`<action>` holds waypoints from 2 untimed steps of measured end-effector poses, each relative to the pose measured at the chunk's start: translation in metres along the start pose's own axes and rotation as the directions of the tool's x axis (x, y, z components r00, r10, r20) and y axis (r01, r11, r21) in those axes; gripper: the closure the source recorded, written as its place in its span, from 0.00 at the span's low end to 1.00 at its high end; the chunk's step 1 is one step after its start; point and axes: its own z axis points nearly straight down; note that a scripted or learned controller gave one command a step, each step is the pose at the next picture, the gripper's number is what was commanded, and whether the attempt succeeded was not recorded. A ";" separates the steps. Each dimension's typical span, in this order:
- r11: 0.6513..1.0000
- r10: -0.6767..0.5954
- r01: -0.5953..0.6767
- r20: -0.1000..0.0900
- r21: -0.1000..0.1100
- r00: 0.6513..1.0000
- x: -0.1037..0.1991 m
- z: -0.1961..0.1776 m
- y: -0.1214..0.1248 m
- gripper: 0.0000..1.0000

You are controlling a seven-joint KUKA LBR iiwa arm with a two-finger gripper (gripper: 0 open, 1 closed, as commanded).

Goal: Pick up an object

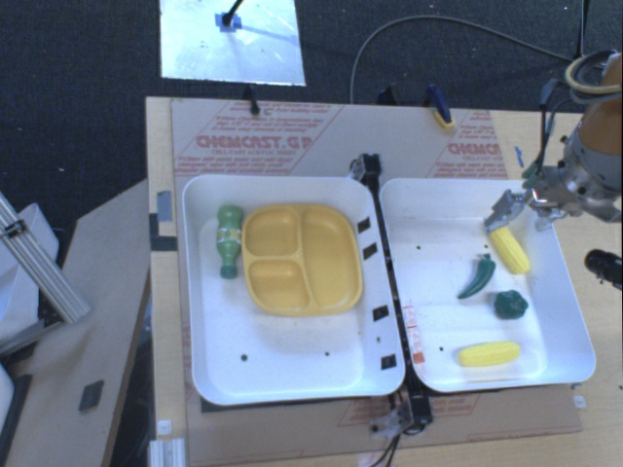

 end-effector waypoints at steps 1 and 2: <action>1.000 -0.003 0.003 0.002 -0.011 1.000 0.000 -0.006 0.002 0.00; 1.000 0.000 0.000 0.002 -0.009 1.000 -0.007 0.038 0.005 0.00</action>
